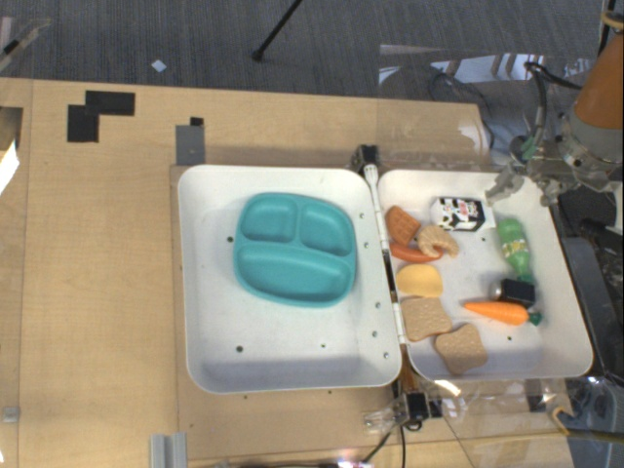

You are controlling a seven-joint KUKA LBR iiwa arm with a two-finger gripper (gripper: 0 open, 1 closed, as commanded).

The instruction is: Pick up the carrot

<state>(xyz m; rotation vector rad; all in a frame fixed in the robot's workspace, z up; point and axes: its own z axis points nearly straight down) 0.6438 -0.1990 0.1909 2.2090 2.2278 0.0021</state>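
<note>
Starting at the left, we are seeing a teal divided plate (292, 248) sitting alone in the left bin (210, 359), probably as a place for served food, while the right bin (565, 354) is crowding toy food together for picking. The carrot (497, 311) is lying flat at lower right, touching a small black block (518, 292), beside a green bottle (513, 244) and a black-and-white carton (458, 214) whose print we are finding too small to read. At the upper right edge the gripper (531, 178) is hovering over the bin's rim, well apart from the carrot; we cannot tell how its jaws stand.

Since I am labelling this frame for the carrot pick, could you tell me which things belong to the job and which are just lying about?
Belongs to the job:
carrot, near the right bin's front right
gripper, by that bin's far right corner

Just lying about:
teal divided plate in the left bin
green bottle
black-and-white carton
bread slices
small black block beside the carrot
</note>
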